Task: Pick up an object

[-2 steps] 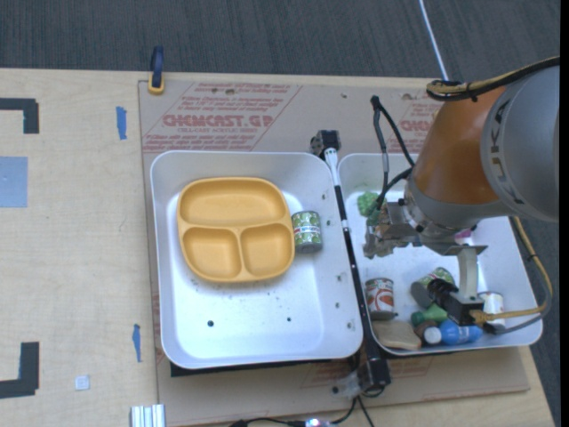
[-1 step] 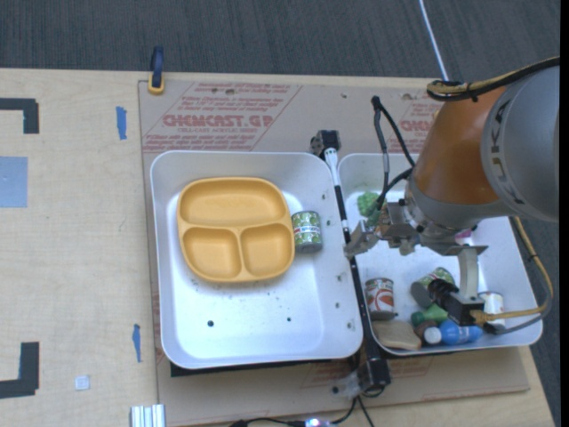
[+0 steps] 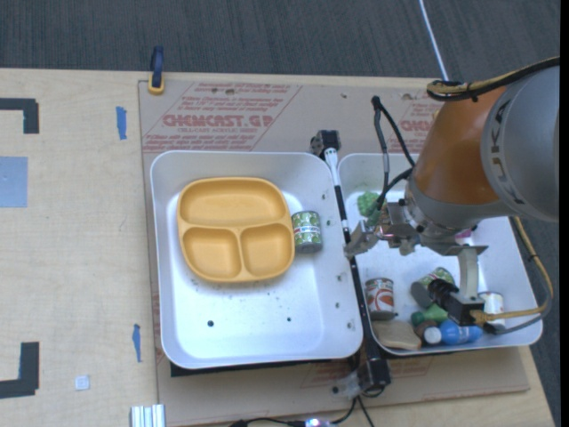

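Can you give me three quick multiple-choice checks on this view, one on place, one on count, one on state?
1. Where is the yellow tray?
A. in the left bin
B. in the right bin
C. on the bare bench

2. How many compartments does the tray have?
A. two
B. three
C. four

3. How does the small can beside the tray sit?
A. inside a compartment
B. under the tray
C. against the tray's right edge, on the bin floor

Answers: 1 A, the tray lies on the left bin's floor. 2 B, one long section above two smaller ones. 3 C, the can rests outside the rim.
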`<state>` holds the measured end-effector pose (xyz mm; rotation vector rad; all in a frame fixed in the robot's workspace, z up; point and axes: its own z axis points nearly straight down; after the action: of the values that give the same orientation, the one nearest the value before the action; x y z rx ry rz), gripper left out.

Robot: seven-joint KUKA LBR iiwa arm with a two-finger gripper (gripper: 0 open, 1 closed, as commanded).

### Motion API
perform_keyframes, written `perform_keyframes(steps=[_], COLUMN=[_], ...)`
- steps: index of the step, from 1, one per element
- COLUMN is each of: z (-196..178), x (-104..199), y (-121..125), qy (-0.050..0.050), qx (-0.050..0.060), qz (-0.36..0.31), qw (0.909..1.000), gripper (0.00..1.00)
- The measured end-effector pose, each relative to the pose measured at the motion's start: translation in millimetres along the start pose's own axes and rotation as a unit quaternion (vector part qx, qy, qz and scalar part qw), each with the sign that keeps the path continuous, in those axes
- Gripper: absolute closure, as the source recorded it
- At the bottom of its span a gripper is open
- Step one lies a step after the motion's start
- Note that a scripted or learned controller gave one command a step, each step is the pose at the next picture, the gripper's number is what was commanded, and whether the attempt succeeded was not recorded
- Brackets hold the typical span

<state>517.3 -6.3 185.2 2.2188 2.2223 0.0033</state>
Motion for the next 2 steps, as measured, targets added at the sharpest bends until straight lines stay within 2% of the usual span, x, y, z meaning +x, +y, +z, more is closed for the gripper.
perform_keyframes(steps=[2], z=[0.0], x=[0.0], y=[0.0], qy=[0.000], qx=[0.000], qz=[0.000], qw=[1.0000], gripper=[0.00])
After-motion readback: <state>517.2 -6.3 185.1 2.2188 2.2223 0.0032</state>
